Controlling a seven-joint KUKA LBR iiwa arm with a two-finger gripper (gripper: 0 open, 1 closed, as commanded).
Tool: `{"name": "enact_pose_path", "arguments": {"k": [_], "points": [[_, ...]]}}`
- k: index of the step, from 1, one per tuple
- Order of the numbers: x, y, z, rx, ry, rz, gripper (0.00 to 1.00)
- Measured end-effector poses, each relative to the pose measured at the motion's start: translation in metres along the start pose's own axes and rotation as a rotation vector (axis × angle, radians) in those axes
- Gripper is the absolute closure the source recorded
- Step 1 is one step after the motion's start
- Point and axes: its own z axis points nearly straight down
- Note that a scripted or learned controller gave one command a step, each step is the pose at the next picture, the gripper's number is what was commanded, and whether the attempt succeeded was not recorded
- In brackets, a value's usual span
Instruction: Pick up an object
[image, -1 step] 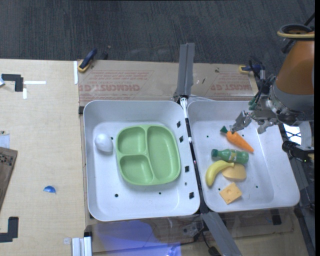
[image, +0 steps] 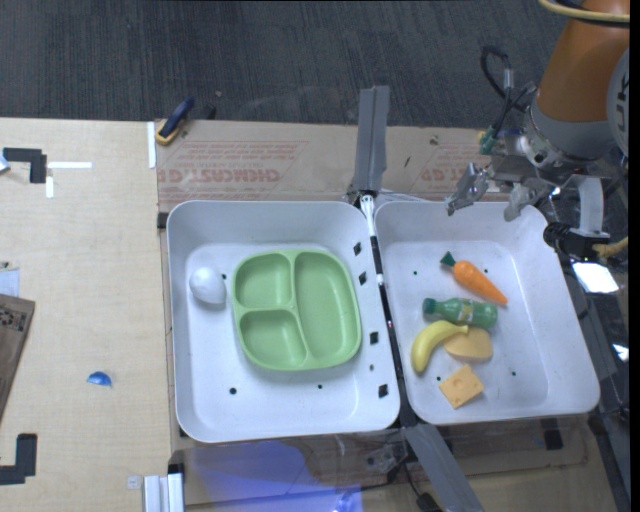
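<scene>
The right bin (image: 530, 300) holds an orange carrot (image: 476, 281), a green bottle (image: 461, 311), a yellow banana (image: 430, 343), a tan round piece (image: 470, 346) and an orange cheese wedge (image: 461, 386). My gripper (image: 492, 195) hangs over the far rim of the right bin, above and behind the carrot. Its fingers (image: 462, 194) are spread open with nothing between them. In the left bin (image: 200, 400) lie a green divided plate (image: 297, 307) and a white ball (image: 208, 286).
A grey divider post (image: 371, 140) stands between the bins at the back. Brown cardboard (image: 250, 160) lies behind the left bin. A blue-and-yellow tool (image: 175, 118) rests at the back left. Cables (image: 500, 75) run near the wrist.
</scene>
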Motion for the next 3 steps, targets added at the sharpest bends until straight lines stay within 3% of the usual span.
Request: {"name": "enact_pose_path", "arguments": {"k": [1, 2, 3], "points": [[-0.008, -0.017, 0.161, 0.002, 0.001, -0.035, 0.00], [0.005, -0.023, 0.078, 0.000, 0.001, -0.112, 0.00], [-0.039, -0.038, 0.176, 0.000, 0.001, -0.003, 0.00]]}}
